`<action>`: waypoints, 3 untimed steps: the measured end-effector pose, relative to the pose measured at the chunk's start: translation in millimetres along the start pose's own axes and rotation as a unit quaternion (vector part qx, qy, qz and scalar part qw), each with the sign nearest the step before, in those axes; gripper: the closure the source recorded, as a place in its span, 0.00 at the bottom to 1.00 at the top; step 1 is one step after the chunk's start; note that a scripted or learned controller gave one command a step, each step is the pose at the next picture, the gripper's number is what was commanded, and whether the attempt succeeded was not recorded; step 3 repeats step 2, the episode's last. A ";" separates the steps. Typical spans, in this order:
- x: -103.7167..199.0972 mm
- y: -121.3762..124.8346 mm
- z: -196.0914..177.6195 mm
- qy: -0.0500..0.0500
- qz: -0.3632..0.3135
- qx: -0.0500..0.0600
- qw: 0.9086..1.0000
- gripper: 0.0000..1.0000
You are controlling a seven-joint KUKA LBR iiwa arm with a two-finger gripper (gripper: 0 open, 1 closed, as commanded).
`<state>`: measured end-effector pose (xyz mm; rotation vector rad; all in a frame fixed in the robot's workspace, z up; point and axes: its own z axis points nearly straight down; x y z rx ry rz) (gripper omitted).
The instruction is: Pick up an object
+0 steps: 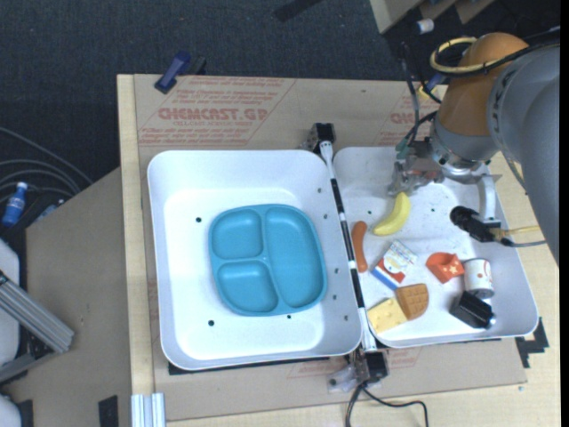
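The right bin (pixel 369 165) holds several small items. A yellow banana (pixel 394 216) lies near its back middle. Beside it are an orange sausage (pixel 358 244), a small white carton (pixel 396 263), a red-orange piece (pixel 444 265), a small can (pixel 478 277), a black block (pixel 471 310), a cheese wedge (pixel 383 315) and a brown cracker (pixel 413 300). My gripper (pixel 407 181) hangs low over the back of this bin, just above the banana's upper end. Nothing visibly sits in it.
A blue divided plate (pixel 267 258) lies in the left bin (pixel 178 178). The grey arm with its orange band (pixel 476 87) fills the upper right. A black part (pixel 468 221) juts over the right bin's far side. Brown cardboard surrounds both bins.
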<state>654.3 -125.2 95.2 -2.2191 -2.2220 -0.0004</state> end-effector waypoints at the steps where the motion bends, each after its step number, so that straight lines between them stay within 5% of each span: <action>1: 52.9 -51.4 -90.0 0.000 0.000 0.000 1.000 1.00; 2: 101.5 -136.5 -148.5 0.000 0.000 0.001 1.000 1.00; 3: 101.5 -136.5 -148.5 0.000 0.000 0.001 1.000 1.00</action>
